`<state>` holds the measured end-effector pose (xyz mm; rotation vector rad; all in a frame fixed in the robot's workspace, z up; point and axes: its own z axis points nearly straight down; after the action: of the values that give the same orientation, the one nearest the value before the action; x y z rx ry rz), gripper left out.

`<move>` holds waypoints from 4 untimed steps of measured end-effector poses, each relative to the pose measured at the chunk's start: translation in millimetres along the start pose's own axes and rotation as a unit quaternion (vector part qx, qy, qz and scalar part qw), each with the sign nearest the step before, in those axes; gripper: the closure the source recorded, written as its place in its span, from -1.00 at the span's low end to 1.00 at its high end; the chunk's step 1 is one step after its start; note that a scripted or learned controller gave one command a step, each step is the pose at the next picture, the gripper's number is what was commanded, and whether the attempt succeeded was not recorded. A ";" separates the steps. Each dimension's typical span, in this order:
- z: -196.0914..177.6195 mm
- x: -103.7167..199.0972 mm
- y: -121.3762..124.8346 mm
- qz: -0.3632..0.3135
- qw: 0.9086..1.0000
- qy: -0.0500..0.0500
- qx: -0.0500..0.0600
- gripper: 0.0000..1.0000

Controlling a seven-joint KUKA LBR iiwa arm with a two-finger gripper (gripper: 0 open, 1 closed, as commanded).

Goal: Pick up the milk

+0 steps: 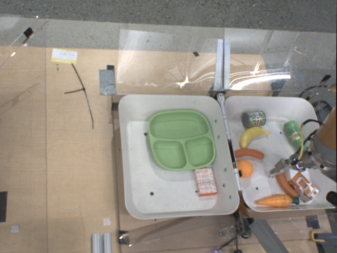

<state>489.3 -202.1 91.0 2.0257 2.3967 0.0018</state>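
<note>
Milk, a small red-and-white printed carton (206,182), lay in the left white bin (134,194) just beside the green divided plastic plate (181,139). Over the right bin (274,109), the metal two-finger gripper (284,166) hovered with fingers spread apart, empty, above a sausage (287,184).

Surface (52,157) is light wood-look board w/ faint panel seams, taking up most of the view from 7 to 10 o'clock. Grey speckled floor (168,1) runs across the top, 10 thru 2 o'clock. Clear plastic sheet (168,62) stands at 12 o'clock, catching bright glare approx 1 o'clock. Yellow label (64,56) at 10 o'clock, thin dark cable (84,96) trailing below it. Small grey plate (107,81) just beside it. Even, diffuse light; soft shadows.
</note>
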 end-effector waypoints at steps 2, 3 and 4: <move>-36.9 -4.8 -31.3 0.315 0.949 0.000 0.000 -1.00; -44.8 -4.1 -31.3 0.478 0.878 0.000 0.000 -1.00; -19.1 -11.5 -33.9 0.672 0.741 0.000 0.002 -1.00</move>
<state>457.7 -219.0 110.0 3.1141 0.4147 -0.0008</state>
